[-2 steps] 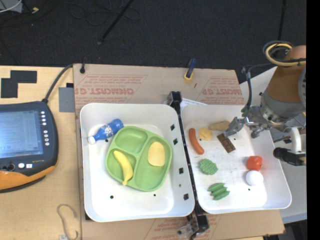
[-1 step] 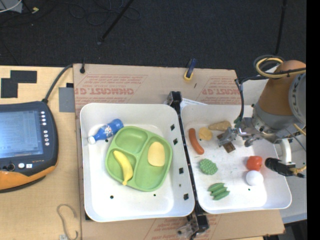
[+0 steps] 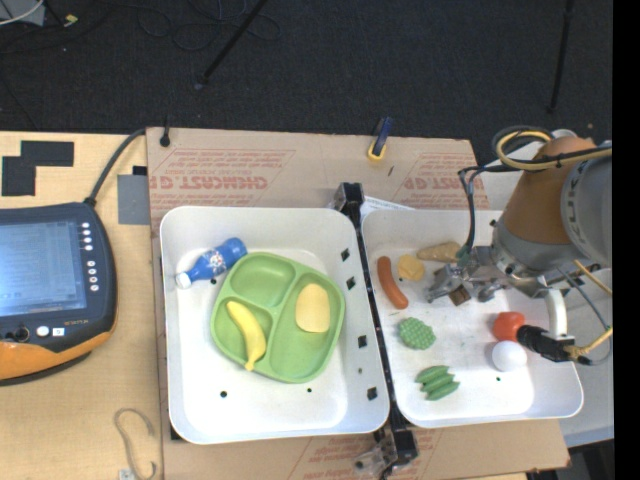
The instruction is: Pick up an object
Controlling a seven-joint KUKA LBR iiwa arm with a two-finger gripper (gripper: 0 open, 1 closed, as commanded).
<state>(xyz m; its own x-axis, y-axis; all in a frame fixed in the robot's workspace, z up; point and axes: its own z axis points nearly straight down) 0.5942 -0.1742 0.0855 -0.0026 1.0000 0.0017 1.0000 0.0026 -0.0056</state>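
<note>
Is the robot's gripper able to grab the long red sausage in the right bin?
Probably yes. The long red sausage lies alone on the bin floor, and the gripper sits just beside it with bare white floor between them.

Right bin (image 3: 560,404): bare floor in middle, between broccoli (image 3: 417,334), pea pod (image 3: 436,380) and tomato (image 3: 507,323). Sausage (image 3: 391,281) crowds left wall. Left bin (image 3: 190,368): green plate (image 3: 277,315) fills centre, bottle (image 3: 211,261) upper left, lower strip open.

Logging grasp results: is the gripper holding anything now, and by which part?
Nothing is held: the gripper hangs over the right bin floor, no object between its fingers.
</note>
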